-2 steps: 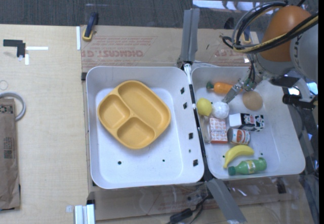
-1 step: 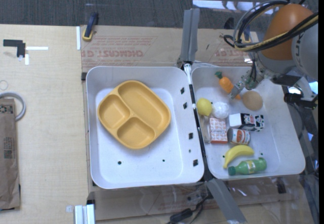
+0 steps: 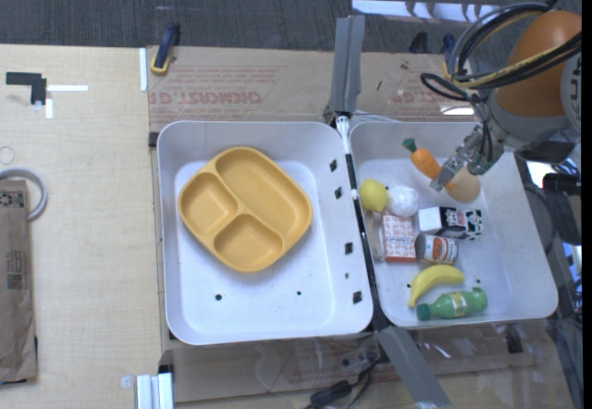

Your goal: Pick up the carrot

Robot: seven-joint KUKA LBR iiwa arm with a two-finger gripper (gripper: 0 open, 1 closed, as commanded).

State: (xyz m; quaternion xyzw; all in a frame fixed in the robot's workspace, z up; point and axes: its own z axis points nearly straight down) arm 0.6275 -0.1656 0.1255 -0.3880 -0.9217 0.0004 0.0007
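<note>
At the far left of the surface point(image 3: 83, 213) a brown paper bag point(image 3: 17, 278) lies cut off by the edge, with one grey ring point(image 3: 32, 187) above it. One yellow-and-blue tool point(image 3: 166, 46) rests near the back.

Two white bins sit side by side. The left bin point(image 3: 185, 305) holds one yellow plate point(image 3: 244, 208) with three compartments. The right bin point(image 3: 518, 296) holds a cluster: one lemon point(image 3: 373, 195), one white ball point(image 3: 403, 201), one red-and-white box point(image 3: 399, 238), one small can point(image 3: 439, 249), one black-and-white carton point(image 3: 460, 219), one banana point(image 3: 435, 279) and one green bottle point(image 3: 451, 304) lying on its side. The carton's print is too small to read.

The one carrot point(image 3: 425, 160) lies toward the back of the right bin, leaf end pointing up-left, just beside the claw point(image 3: 455, 172). A tan, rounded thing point(image 3: 464, 186) sits under the claw; what it is cannot be told. The claw hangs at the carrot's right end, and whether it is wide or narrow cannot be told, since its tips blur into what lies beneath. The arm point(image 3: 541, 65) is cut off at the right.
</note>
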